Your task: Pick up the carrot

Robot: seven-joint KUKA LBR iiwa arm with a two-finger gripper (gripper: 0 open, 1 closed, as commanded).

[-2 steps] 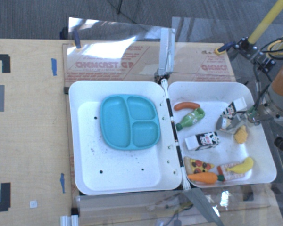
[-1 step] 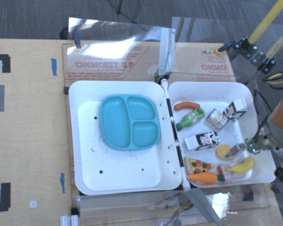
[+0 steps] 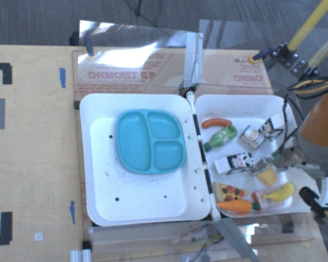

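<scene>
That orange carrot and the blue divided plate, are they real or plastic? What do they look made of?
The small orange carrot in the right bin looks like moulded plastic toy food: even colour, smooth surface, though it is too small to be sure. The turquoise three-compartment plate in the left bin also looks like plastic, with a matte, uniform finish and soft rounded rims.

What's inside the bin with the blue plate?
Inside the left bin sits a teal divided plate with three compartments holding nothing. Small dark specks dot the bin's white floor around it. Whatever lies beneath the plate is covered, so I cannot tell.
</scene>
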